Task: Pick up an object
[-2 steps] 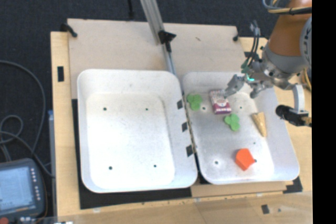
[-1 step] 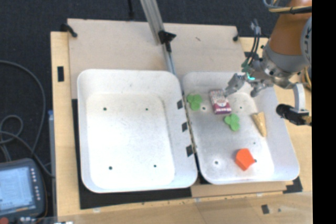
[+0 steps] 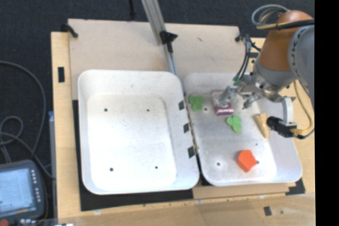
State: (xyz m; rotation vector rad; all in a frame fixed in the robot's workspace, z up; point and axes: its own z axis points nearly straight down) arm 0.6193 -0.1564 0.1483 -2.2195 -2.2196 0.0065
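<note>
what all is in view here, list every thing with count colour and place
bins: 2, white, side by side on the bench
green pieces: 2, green, right bin, one near its left wall, the other near the middle
orange block: 1, orange, right bin, near the front
purple and white object: 1, right bin, by the gripper's tip
tan wedge: 1, tan, right bin, near the right wall
metal pole: 1, grey, slanting from the top down to between the bins
bench: 1, light wood, under the bins
pendant: 1, grey with a screen, bottom left corner
arm: 1, grey and orange, at the right
gripper: 1, over the right bin
</note>
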